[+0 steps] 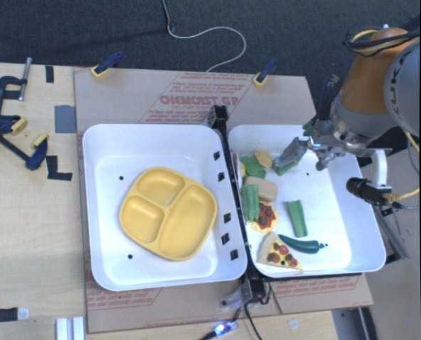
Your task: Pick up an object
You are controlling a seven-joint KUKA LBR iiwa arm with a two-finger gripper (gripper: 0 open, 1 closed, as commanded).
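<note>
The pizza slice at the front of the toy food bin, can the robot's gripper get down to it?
Probably yes. The pizza slice lies flat near the right bin's front edge with nothing on top of it. Only the green pepper lies close beside it. The gripper hangs above the same bin, farther back.

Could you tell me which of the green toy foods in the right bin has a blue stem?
The dark green chili pepper beside the pizza slice; it alone is curved with a blue tip.

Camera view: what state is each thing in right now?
Claw: over the right bin, a green piece between its fingers.
Yellow tray: flat in the left bin, compartments bare.
Pizza slice: lying flat.
Green pepper: on its side.
Right bin: holds the toy food.
</note>
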